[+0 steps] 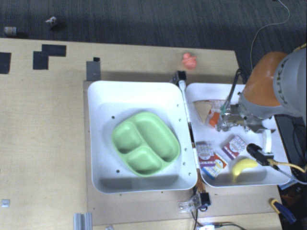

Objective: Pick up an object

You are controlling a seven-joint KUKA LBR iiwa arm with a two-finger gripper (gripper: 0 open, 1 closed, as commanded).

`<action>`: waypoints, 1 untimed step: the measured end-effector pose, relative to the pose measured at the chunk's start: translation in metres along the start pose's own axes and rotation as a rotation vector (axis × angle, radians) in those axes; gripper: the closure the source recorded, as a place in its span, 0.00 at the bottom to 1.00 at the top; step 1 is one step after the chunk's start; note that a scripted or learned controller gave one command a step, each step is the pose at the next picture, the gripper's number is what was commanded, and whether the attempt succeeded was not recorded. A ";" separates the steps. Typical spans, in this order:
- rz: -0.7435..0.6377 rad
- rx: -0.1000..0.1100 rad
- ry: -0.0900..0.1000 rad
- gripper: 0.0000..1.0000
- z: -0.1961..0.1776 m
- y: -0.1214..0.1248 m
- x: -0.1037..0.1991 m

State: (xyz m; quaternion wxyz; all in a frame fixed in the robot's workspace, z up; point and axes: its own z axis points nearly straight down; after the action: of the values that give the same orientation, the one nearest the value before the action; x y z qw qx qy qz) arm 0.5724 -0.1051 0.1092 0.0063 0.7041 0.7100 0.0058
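My gripper [224,124] hangs low in the right bin [268,178], with the grey arm and its orange band reaching in from the right. Just left of it lies an orange and white object [214,118], close to or touching the fingers. A tan wedge-shaped piece [202,109] lies behind that. In front sit a small red and white packet [234,147], a grey and white packet [204,151], a colourful packet [213,166] and a yellow banana [243,168].
The left bin [103,99] holds a green three-part plate [145,142]. A pink object [190,60] rests on the bench behind the bins. Cables run along the right bin's right side and front corner.
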 end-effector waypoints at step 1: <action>0.000 0.000 0.000 0.00 0.000 0.000 0.000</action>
State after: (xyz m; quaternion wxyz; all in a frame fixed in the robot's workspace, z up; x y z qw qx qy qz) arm 0.5725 -0.1051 0.1092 0.0063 0.7041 0.7101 0.0058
